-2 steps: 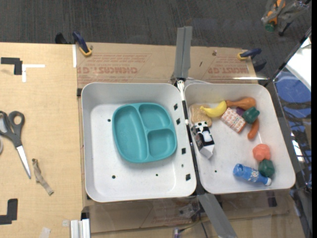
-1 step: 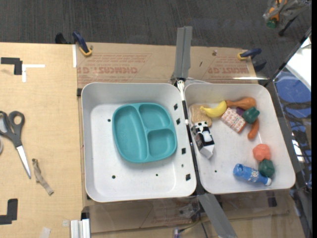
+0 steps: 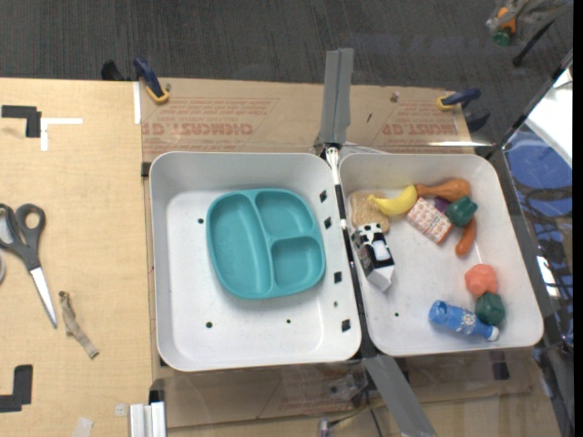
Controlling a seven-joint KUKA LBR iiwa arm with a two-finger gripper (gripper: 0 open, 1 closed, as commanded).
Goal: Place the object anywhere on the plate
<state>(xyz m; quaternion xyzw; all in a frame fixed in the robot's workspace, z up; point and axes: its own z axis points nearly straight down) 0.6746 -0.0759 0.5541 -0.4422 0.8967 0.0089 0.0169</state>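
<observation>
Apparently the task is at its first step: the plate (image 3: pixel 239 244) waits in the left bin (image 3: pixel 182 335), while the candidates, such as the banana (image 3: pixel 393 201), lie in the right bin (image 3: pixel 410 326). I judge the next move calls for picking one there.

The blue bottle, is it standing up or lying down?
Lying down. The blue bottle rests on its side near the right bin's front edge, beside a dark green toy.

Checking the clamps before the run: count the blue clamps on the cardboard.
2. One blue clamp sits at the cardboard's far left corner; the other blue clamp at its far right corner. Others may be hidden.
</observation>
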